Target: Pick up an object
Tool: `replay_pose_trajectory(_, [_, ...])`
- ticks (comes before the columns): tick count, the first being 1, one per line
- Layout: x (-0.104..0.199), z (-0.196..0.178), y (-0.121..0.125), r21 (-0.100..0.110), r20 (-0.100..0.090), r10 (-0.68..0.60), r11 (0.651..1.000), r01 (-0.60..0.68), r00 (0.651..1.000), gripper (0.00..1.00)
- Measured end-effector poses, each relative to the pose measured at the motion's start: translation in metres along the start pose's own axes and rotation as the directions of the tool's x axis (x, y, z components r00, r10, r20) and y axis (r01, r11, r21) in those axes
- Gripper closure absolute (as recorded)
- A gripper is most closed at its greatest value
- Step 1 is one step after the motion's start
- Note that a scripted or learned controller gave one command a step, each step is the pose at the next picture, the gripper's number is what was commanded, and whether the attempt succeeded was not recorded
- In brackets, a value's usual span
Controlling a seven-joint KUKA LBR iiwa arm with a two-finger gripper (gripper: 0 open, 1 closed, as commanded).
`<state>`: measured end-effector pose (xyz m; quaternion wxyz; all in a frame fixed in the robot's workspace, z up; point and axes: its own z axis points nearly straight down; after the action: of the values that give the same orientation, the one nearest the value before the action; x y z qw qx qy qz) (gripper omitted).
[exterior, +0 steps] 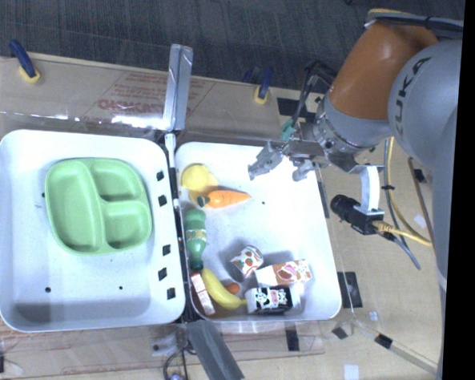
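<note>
Nothing is picked up yet — the end effector point(282, 161) hangs over the right bin point(296, 221) with its fingers apart and nothing between them. The nearest candidates, a toy carrot point(226, 198) and lemon point(195, 177), lie just below-left; a banana point(218, 291) and small cartons point(273, 284) sit farther down. The left bin point(18, 236) holds a green divided tray point(98, 204).

Just one cam, mounted above the bench point(251, 98) and tilted a bit, looking down. It took in both bins point(27, 212) whole, with the arm point(405, 75) big and close at right.
</note>
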<state>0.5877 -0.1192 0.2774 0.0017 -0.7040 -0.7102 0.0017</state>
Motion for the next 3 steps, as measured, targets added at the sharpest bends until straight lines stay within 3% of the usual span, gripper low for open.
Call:
replay_pose_trajectory(1, [0.017, 0.116, 0.021, 0.001, 0.001, -0.124, 0.992, 0.124, 0.992, 0.00])
replay_pose_trajectory(2, [0.014, 0.172, 0.038, -0.006, 0.002, -0.214, 0.977, 0.214, 0.977, 0.00])
replay_pose_trajectory(3, [0.015, 0.161, 0.039, -0.007, 0.003, -0.218, 0.976, 0.218, 0.976, 1.00])
